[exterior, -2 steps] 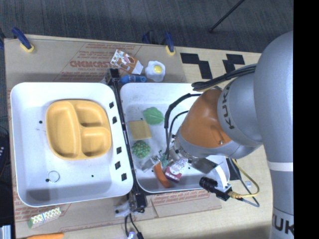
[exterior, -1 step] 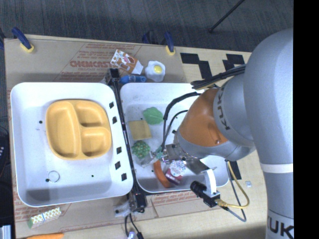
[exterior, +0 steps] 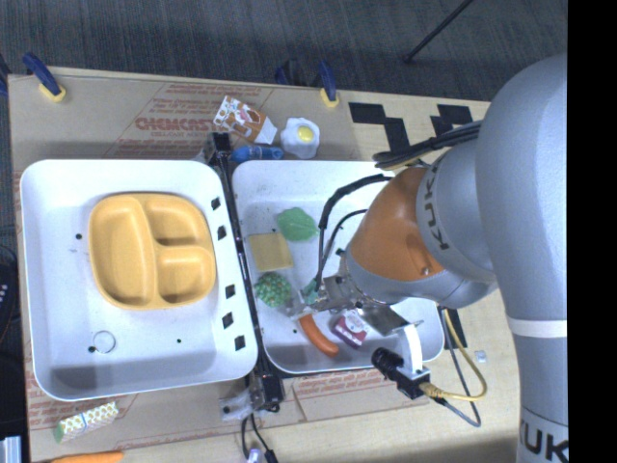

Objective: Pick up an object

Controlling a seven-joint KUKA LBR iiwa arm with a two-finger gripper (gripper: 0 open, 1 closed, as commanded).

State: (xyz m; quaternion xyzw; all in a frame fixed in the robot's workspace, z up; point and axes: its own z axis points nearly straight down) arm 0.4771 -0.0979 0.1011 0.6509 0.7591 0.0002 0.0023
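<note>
Yellow moulded plastic forms the compartment tray (exterior: 151,249), which lies flat in the left bin (exterior: 48,258); it has rounded corners and three recesses. A small clear ring (exterior: 103,341) sits on the bin floor near the tray's lower left corner. The right bin (exterior: 289,174) adjoins the left bin along a shared edge and holds a pale green leaf-shaped piece (exterior: 297,224), a flat tan square (exterior: 271,252), a knobbly green broccoli piece (exterior: 273,288), an orange carrot-shaped piece (exterior: 319,336) and a purple-and-white packet (exterior: 349,330) (its print is too small to read). The packet lies just beside the carrot piece, partly under the wrist hardware. The arm (exterior: 453,220) reaches in from the right, its orange band above the wrist, bent down over the right bin. The gripper (exterior: 333,302) sits low near the broccoli and carrot pieces; the wrist hides most of it, so whether it is apart or together cannot be determined. Cables loop across the wrist.
</note>
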